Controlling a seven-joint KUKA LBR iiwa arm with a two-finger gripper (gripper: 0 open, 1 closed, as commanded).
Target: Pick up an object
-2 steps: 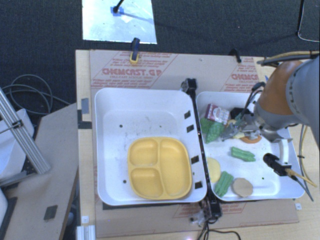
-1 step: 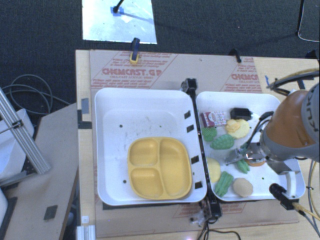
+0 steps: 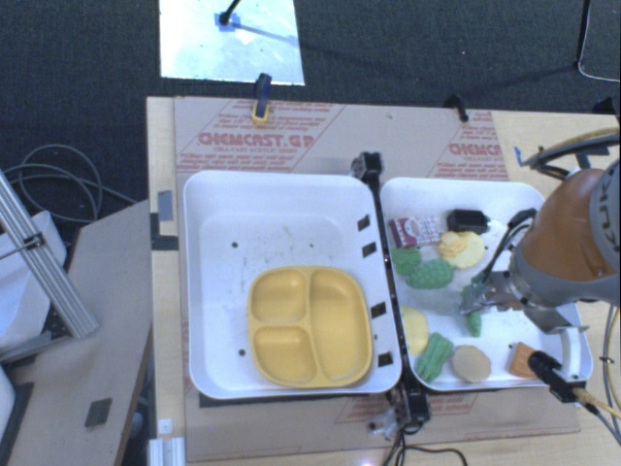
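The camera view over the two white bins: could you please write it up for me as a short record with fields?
left bin: shallow white bin holding one yellow three-compartment plastic tray
right bin: shallow white bin holding a pile of small items
right bin items: green leafy toy; pale yellow lump; round tan disc; orange block; red-and-white packet
arm: grey arm with orange band over the right bin
gripper: low in the right bin, beside the green leafy toy
grasp: cannot tell
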